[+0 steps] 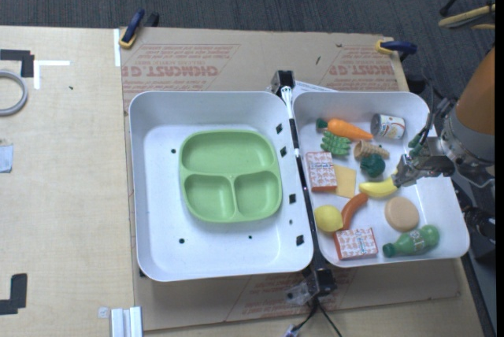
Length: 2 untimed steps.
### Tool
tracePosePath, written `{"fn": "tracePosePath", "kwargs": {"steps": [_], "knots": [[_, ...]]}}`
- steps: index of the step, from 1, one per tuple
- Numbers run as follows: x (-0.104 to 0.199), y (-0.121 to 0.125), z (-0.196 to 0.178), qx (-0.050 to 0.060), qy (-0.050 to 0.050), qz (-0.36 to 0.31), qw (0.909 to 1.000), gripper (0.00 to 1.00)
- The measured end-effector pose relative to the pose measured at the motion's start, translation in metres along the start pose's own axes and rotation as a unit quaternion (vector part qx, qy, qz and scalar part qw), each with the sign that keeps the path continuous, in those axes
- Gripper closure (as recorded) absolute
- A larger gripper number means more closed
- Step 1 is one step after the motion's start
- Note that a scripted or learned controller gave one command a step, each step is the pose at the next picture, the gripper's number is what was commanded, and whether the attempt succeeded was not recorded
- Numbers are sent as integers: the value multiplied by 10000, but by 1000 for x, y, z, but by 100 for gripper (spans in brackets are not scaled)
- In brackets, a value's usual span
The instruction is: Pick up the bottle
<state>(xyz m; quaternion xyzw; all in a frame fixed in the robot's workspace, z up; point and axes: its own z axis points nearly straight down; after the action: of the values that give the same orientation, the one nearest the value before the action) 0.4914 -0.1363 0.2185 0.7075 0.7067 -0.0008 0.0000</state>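
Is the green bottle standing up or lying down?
Lying down. The green bottle rests on its side in the right bin's near corner, cap pointing left, with the gripper above it, apart.

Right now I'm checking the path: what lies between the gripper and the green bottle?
In the camera view, a round tan bun lies between the gripper and the green bottle.

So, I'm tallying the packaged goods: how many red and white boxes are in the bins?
2, both in the right bin: one red and white box near its left wall beside the cheese wedge, the other at the front edge beside the green bottle. None looks hidden.
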Motion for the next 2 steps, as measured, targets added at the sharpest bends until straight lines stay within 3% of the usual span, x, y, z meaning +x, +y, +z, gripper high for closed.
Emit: {"fn": "tracePosePath", "kwargs": {"steps": [2], "knots": [[148, -14, -16, -3, 2, -767, 9971, 100]]}}
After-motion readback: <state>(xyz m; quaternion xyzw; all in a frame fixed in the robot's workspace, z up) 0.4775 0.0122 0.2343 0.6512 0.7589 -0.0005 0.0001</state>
